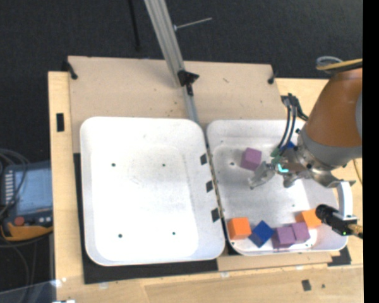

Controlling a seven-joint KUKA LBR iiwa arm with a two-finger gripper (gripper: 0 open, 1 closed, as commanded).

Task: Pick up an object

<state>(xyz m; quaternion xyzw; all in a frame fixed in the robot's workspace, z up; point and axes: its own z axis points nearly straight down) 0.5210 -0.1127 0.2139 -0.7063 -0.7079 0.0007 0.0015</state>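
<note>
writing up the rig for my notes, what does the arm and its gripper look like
The arm is bulky and rounded, with a broad orange band above a grey wrist section. Dark cables with a blue strand run down its side toward the wrist. The gripper is a small grey metal piece, with a small teal-green light showing near its base. A black-and-white fitting sits just below the wrist.

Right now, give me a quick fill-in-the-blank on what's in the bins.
1. All the blocks lie in the ____ bin.
2. The block nearest the pincer is ____ in colour.
3. Between the orange block and the purple blocks at the near wall sits a ____ block.

Missing words: right; purple; blue
</note>
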